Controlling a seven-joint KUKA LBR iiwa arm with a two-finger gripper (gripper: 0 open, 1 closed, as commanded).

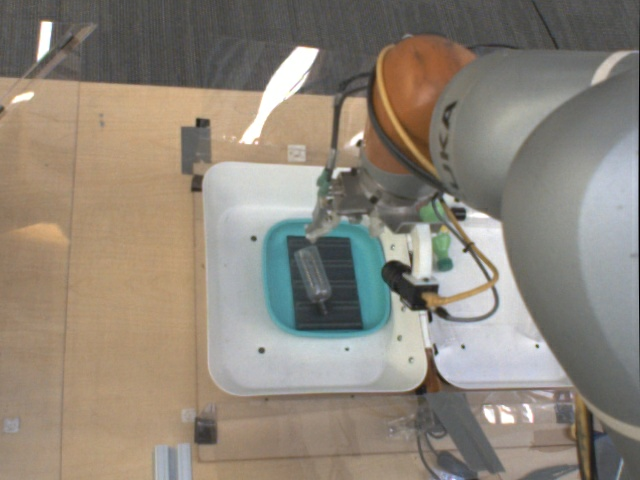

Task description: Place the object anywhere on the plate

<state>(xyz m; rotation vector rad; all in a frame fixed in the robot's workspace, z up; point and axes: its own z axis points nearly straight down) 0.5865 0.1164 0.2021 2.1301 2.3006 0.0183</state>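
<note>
A turquoise plate (276, 268), squarish with rounded corners and a raised rim, sits flat in the left white bin, toward that bin's right side and roughly midway along its depth. On the plate lies a dark, ribbed rectangular pad (338, 286) that covers most of the plate's floor, its long side running away from the camera and turned slightly off the plate's edges. A small grey, see-through cylindrical object (313, 275), perhaps a tube or vial, lies on its side on the pad's left half, its length running along the pad's long side, with a darker tip at its near end.
</note>
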